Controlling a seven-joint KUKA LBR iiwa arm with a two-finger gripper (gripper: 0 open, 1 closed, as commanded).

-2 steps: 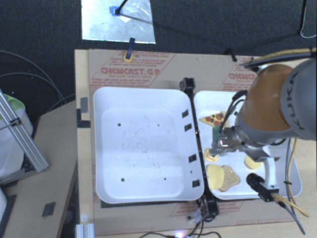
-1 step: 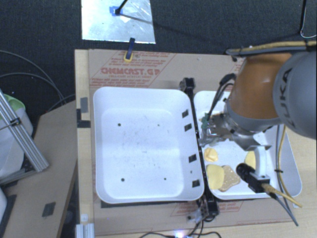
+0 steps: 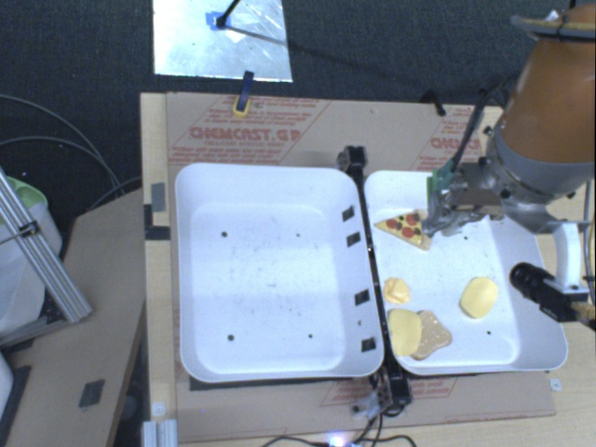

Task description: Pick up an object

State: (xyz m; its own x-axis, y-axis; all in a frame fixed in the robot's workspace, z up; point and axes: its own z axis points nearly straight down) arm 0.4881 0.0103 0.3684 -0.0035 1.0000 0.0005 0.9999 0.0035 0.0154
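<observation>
White plastic forms the two shallow bins that are sitting side by side on a brown board printed with red lettering. Taking the dark hinge strip between the bins as the landmark: the left bin is lying to its left, showing a bare floor with a few small dark holes. Just right of the strip, the right bin is holding all the loose items. A toy pizza slice, yellow with red dots, is lying near the strip in the upper part of that bin. Below it, close to the strip, a small yellow piece is resting, and lower still a larger yellow piece is touching a tan, bread-like piece on its right. Farther right of the strip, a round yellow piece is lying apart from the others.

The gripper is hanging over the right bin, its tip just beside the right end of the pizza slice; whether its fingers are apart or together cannot be told, and no item is seen between them. The arm, grey with an orange band, is reaching in from the far right of the strip.
</observation>
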